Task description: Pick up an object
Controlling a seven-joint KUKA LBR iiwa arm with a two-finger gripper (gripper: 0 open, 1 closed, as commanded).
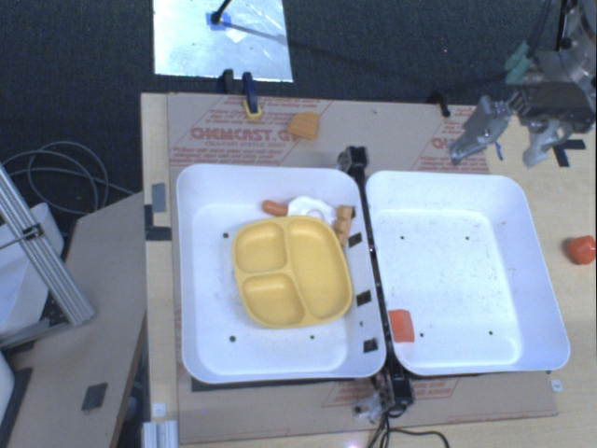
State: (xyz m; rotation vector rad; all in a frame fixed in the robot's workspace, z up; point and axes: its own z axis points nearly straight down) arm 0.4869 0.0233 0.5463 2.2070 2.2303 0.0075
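Fingers (pixel 473 134) spread apart, grasping nothing; the gripper (pixel 508 140) hangs above the right bin's (pixel 536 241) far edge. A yellow tray (pixel 290 271) lies in the left bin (pixel 201 250).

White item (pixel 311 208) half behind tray (pixel 291 273)

The bench (pixel 280 124) bears two white bins (pixel 210 343), a tan block (pixel 304 125) and a red piece (pixel 581 249).

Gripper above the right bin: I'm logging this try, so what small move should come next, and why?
Probably travel toward the small orange-red block in the right white bin, then descend. The two-finger gripper hangs open beyond that bin's far rim, holding nothing, and the block lies apart from other items.
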